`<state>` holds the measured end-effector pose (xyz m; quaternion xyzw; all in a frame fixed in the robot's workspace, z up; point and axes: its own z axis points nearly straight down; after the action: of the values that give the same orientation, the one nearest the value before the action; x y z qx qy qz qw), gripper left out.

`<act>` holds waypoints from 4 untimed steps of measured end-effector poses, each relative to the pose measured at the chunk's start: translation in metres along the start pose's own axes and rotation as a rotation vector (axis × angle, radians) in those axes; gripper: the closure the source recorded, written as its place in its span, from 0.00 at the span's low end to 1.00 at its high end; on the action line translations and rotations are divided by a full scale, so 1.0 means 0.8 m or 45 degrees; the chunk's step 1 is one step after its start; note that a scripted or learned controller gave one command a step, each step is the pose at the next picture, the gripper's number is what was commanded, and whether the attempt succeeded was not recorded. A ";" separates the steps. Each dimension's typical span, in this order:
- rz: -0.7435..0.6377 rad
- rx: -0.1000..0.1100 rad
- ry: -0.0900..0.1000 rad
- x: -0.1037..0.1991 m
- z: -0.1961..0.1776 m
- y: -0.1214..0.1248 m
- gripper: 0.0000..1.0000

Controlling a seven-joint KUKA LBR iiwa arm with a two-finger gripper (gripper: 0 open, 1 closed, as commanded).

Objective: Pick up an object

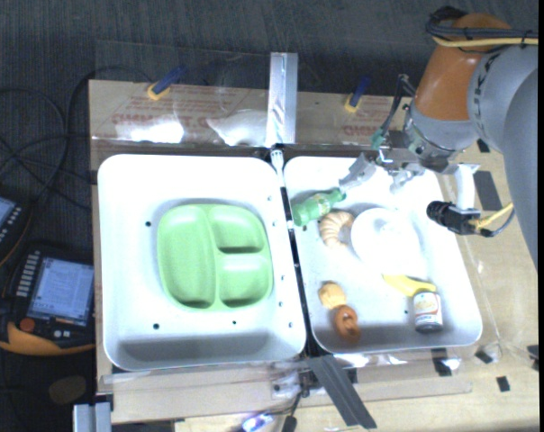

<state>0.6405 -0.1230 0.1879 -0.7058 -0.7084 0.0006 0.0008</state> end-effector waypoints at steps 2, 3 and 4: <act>0.001 0.000 -0.001 0.083 0.006 -0.025 0.00; -0.238 -0.013 -0.003 0.013 0.124 -0.003 0.00; -0.237 -0.020 -0.003 0.012 0.109 -0.001 1.00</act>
<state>0.6394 -0.1131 0.1010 -0.6370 -0.7708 -0.0043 -0.0056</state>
